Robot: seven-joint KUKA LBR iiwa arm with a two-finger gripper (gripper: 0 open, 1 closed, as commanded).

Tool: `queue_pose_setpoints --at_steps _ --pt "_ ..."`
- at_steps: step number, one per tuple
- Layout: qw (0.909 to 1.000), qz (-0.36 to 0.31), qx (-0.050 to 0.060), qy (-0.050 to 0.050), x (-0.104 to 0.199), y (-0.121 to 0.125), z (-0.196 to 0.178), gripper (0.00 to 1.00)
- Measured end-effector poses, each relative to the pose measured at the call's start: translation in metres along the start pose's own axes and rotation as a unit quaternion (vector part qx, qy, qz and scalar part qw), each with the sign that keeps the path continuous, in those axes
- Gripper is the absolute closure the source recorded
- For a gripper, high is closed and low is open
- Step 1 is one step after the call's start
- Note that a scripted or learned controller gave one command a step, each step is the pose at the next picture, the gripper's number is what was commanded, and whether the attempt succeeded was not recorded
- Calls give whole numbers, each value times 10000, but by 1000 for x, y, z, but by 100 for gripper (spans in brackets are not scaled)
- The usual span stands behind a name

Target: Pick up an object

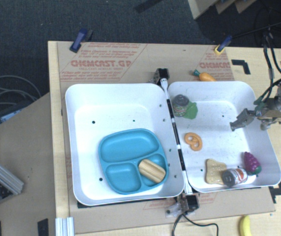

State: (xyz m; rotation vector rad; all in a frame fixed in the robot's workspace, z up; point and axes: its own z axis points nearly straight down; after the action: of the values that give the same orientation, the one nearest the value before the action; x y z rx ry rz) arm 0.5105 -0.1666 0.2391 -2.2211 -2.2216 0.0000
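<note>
My gripper (251,124) hangs over the right side of the right bin (214,93), fingers spread open with nothing between them. Below it, purple grapes (251,162) lie near the bin's right wall. A small bottle (234,176) rests against a slice of toast (214,170) at the front. An orange pretzel (194,141) lies mid-left. At the back left a grey can (180,103) stands beside a green piece (191,111). In the left bin (81,102), a bread roll (152,170) sits in a compartment of a blue divided plate (128,149).
A toy carrot (206,76) lies on the bench behind the right bin. A yellow banana (245,225) is at the bench's front right. Clamps (80,40) hold the board's back edge. Cables hang at the right near the arm.
</note>
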Motion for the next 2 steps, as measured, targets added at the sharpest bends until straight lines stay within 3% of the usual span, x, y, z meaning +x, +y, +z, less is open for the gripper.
queue_pose_setpoints --at_steps 1,2 --pt "10000 -12 13 11 74 93 92 0" --pt "10000 22 16 -11 -33 25 126 0"
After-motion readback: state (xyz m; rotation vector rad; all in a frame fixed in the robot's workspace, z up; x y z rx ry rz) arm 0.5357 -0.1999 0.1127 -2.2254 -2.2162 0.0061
